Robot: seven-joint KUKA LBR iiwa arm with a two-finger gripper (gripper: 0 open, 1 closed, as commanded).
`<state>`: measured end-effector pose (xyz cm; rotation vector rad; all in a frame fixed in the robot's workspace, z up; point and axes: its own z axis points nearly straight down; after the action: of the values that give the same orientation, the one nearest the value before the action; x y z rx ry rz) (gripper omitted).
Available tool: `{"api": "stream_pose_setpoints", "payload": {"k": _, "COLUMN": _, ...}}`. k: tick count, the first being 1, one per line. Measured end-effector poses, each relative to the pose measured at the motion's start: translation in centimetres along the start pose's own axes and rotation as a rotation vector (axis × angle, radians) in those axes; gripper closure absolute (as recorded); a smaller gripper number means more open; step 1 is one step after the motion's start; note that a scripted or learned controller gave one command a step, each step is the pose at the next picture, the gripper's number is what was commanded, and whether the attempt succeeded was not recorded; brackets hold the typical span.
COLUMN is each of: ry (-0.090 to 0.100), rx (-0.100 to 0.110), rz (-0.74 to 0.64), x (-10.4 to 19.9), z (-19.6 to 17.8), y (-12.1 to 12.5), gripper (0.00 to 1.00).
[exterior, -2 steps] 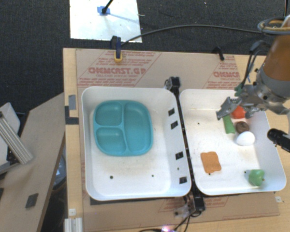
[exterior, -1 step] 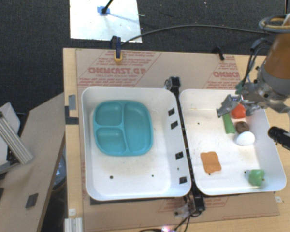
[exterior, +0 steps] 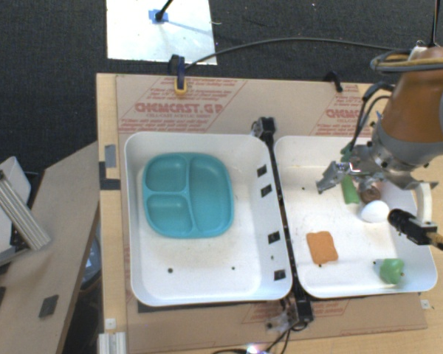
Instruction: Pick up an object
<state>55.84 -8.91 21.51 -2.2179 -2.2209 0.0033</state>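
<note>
Several objects lie in the right bin (exterior: 428,275), and the gripper (exterior: 345,174), fingers spread and holding nothing, hovers beside the green stick (exterior: 350,191) at twelve o'clock from the orange block (exterior: 322,247); next it must descend and pinch.

place: robotics lab | signs: white bins (exterior: 207,290) on cardboard-covered bench (exterior: 207,98), loose cables (exterior: 280,44)

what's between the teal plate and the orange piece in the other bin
In the camera view, the bins' adjoining white walls with black clips lie between the teal plate and the orange piece.
</note>
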Motion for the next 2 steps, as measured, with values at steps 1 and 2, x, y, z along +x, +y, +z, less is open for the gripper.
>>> {"api": "stream_pose_setpoints", "payload": {"k": 1, "ry": 0.000, "rx": -0.001, "rz": 0.001, "x": 0.3, "z": 5.2, "y": -1.0, "gripper": 0.00}}
{"api": "stream_pose_setpoints", "payload": {"k": 2, "ry": 0.000, "rx": -0.001, "rz": 0.000, "x": 0.5, "z": 10.5, "y": 0.0, "gripper": 0.00}}
